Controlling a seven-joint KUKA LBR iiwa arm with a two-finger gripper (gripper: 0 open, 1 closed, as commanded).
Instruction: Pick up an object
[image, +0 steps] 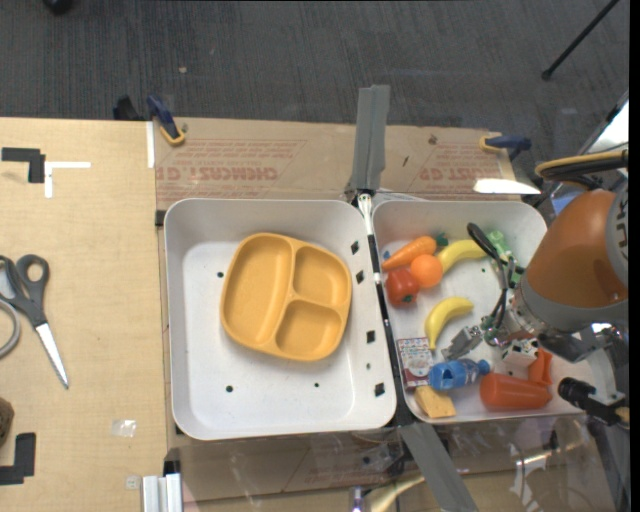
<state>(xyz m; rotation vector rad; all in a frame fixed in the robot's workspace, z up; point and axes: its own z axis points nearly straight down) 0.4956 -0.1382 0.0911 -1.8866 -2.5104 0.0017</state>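
The right bin holds several toy items. Among them are an orange carrot, an orange ball, a red tomato, two yellow bananas, a blue bottle, a red-orange piece, a tan cracker and a small printed card. My gripper is low inside this bin, right of the lower banana and above the blue bottle. A grey metallic piece lies just at its tip. No item shows clearly in its grasp.
In the left bin lies a yellow divided plate. Scissors rest on the bench at far left. The arm's orange band hangs over the right bin's right side. A green and dark item lies near the bin's back.
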